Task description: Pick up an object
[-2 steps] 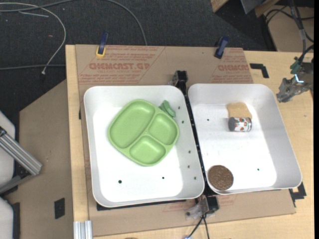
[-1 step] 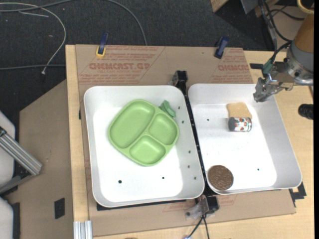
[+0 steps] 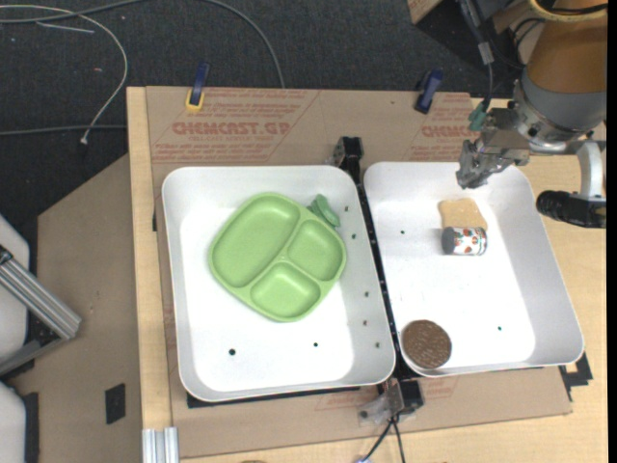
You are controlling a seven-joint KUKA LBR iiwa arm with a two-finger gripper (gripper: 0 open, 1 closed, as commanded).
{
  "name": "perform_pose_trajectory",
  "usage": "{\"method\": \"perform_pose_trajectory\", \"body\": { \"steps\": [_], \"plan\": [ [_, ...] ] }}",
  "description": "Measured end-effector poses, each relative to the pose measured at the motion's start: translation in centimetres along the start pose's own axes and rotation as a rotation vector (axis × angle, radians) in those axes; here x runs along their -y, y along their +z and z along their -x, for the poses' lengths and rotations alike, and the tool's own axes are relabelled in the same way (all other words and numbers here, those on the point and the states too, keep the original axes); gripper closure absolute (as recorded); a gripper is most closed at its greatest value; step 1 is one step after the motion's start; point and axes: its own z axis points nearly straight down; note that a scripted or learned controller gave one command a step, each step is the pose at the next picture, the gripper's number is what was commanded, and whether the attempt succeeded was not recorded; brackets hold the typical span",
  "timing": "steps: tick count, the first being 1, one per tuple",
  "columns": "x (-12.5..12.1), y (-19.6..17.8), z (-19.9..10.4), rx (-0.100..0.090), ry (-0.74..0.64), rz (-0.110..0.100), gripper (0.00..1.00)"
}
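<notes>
So the arm (image 3: 564, 56) comes in from the right and its pincer (image 3: 479, 170) hangs over the top edge of the right bin (image 3: 521, 287), near the back rim. Honestly can't tell if the pincer is released or clenched from this angle, it's just a dark grey clump, and nothing is visibly held in it. Just below it, inside the right bin, sits a tan block (image 3: 460, 210) with a small patterned can (image 3: 466, 241) lying on its side right against the block's lower edge. Down at the bin's front left corner there's a round brown disc (image 3: 426, 343), well apart from those two. The left bin (image 3: 193, 355) has a green divided plate (image 3: 278, 256) tilted diagonally in the middle, with a small darker green bit (image 3: 325, 210) touching its upper right rim. Both bins sit on a cardboard sheet (image 3: 241, 123) on the table, with two blue clamps (image 3: 200, 83) at the back edge.
</notes>
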Motion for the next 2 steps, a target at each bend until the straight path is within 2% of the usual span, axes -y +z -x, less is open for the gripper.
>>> {"method": "perform_pose_trajectory", "body": {
  "steps": [1, 2],
  "plan": [
    [-1.5, 1.5, -5.2, -0.001, 0.001, -0.004, 1.0],
    [-1.9, 1.3, -11.1, 0.0, 0.0, 0.0, 1.0]
  ]
}}
